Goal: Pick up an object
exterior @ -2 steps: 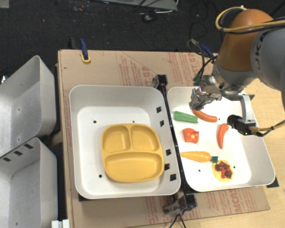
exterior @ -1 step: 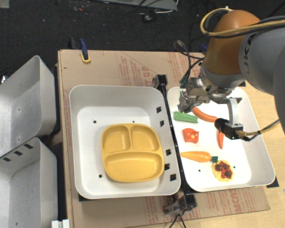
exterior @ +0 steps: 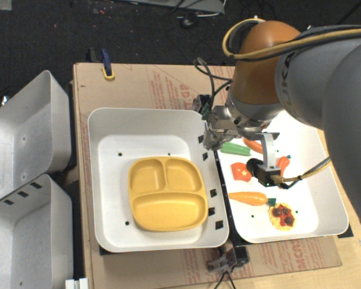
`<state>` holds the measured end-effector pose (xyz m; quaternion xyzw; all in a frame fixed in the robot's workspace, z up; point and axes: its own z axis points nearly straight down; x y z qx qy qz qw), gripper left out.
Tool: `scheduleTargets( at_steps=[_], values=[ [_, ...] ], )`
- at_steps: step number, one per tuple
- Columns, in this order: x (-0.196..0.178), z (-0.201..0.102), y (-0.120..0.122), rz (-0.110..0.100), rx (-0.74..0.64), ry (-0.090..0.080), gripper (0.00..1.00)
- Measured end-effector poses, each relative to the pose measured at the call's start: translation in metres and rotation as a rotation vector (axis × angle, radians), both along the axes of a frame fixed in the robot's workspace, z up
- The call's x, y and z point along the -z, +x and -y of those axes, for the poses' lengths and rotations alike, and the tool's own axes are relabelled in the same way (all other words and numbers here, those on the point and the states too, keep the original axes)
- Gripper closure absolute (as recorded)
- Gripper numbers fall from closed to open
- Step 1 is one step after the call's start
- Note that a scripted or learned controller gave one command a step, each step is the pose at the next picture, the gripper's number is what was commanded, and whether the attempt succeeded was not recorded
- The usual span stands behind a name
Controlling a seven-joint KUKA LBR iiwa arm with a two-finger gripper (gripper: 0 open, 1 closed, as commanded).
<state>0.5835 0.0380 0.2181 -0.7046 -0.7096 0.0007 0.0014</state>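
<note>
centrally, rounded glossy yellow divided plate [exterior: 167,192] in white bin [exterior: 108,128], tapered orange carrot [exterior: 248,198] rightward, end effector [exterior: 216,134] state unreadable

Gripper [exterior: 219,135] over the upper left corner of the right bin [exterior: 328,218].
A yellow plate [exterior: 167,193] lies in the left bin [exterior: 103,179], mid-frame.

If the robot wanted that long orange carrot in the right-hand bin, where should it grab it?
Probably its thick middle, coming straight down and closing across its short width. The orange carrot lies flat in the right bin, long and slim, running left to right, with bare floor along both long sides.
</note>
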Motion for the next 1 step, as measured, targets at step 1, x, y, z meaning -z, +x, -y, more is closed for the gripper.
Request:
scheduleTargets(
  at_steps=[1],
  values=[
    [-0.0021,-0.0601,-0.0156,0.001,-0.002,0.001,1.0]
  ],
)
